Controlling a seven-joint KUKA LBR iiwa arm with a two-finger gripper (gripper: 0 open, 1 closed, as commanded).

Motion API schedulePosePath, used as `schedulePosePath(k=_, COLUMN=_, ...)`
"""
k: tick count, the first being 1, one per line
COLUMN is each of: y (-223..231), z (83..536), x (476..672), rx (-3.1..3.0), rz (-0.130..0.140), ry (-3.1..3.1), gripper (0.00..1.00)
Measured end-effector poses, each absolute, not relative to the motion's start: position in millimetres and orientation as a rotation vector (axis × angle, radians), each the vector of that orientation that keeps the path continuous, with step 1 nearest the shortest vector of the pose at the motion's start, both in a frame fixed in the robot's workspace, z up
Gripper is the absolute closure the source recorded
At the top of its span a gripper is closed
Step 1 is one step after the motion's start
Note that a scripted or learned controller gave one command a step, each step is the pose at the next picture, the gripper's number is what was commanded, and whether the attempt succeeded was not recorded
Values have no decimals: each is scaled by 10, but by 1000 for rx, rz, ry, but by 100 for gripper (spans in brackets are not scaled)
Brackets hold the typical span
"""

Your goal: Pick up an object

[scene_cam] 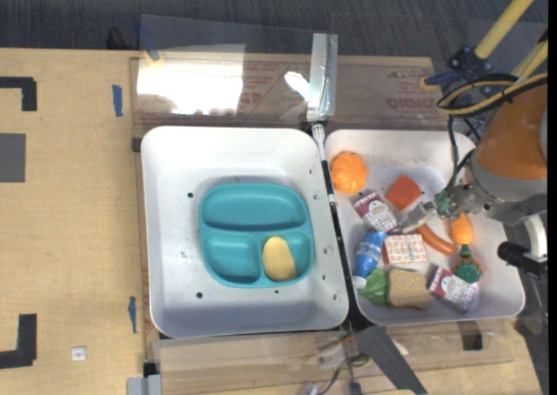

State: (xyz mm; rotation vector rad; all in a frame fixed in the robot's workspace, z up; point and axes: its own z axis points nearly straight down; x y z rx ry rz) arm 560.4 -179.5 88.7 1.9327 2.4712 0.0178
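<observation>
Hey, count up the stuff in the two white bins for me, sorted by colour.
Orange or red: 4, the round orange fruit, a red-orange block, a carrot-like piece, a small orange piece
Yellow: 1, potato
Teal: 1, divided tray
Blue: 1, bottle
Tan: 1, bread
Printed cartons: 3
Total: 11

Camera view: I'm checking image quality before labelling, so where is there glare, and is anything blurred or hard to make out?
Camera view: strong glare whitens the clear panel behind the left bin; the teal tray and yellow potato-like piece read sharply; in the right bin the clutter is small and soft, and the gripper is too indistinct to judge.
</observation>
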Motion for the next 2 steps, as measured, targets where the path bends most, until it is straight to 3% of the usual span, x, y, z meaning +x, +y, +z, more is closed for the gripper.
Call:
schedulePosePath(k=1, y=-1824, z=994, x=5610, rx=1933, rz=15, ry=2462, gripper=100)
schedulePosePath(k=2, y=-1599, z=1664, x=6311, rx=1899, rz=6, ry=2493, gripper=100)
